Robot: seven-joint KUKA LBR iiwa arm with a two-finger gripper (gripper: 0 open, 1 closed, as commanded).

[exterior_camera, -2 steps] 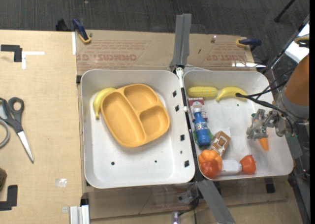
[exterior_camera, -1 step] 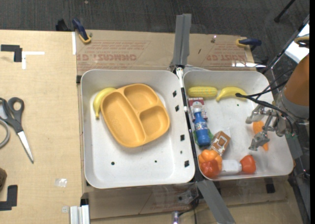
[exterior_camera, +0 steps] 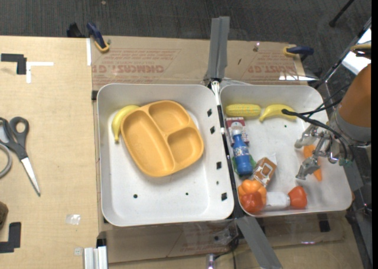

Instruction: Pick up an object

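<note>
Wooden bench point(exterior_camera: 47, 161) bears two white bins. Right bin point(exterior_camera: 331, 203): near edge, tomato point(exterior_camera: 252, 201), red pepper point(exterior_camera: 297, 197); gripper point(exterior_camera: 313, 156) low over orange piece point(exterior_camera: 313, 161), fingers apart, nothing between them. Farther back, blue bottle point(exterior_camera: 240, 149), corn point(exterior_camera: 243, 110), banana point(exterior_camera: 278, 112). Left bin point(exterior_camera: 118, 203): yellow divided plate point(exterior_camera: 160, 138).

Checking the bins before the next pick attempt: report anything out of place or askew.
One oddity: a banana in the left bin lies wedged under the rim of the yellow divided plate, which sits skewed. In the right bin, the items cluster along the left wall and front. The tool hovers near an orange piece.
</note>
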